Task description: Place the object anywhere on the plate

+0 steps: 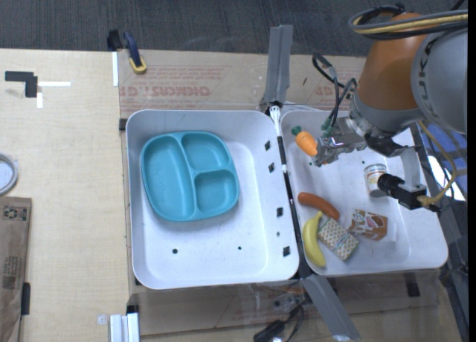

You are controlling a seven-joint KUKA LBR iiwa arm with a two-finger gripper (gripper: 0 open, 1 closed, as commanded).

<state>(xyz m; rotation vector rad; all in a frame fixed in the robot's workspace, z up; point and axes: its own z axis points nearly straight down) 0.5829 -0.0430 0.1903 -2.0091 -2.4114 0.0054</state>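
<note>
Nearest the camera, the banana [312, 240], cracker packet [338, 239] and sausage [318, 204] lie unpicked in the right bin [424, 259]. Farther back my gripper [325, 151] hovers just beside the toy carrot [306, 142]; my fingers' opening I cannot tell. The blue plate [190, 175] holds nothing yet.

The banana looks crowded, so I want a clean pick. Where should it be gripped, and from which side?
Probably from above, at the banana's lower middle, fingers closing across its narrow width. It lies flat and curved along the bin's left wall; the checkered packet overlaps its upper right side.
</note>
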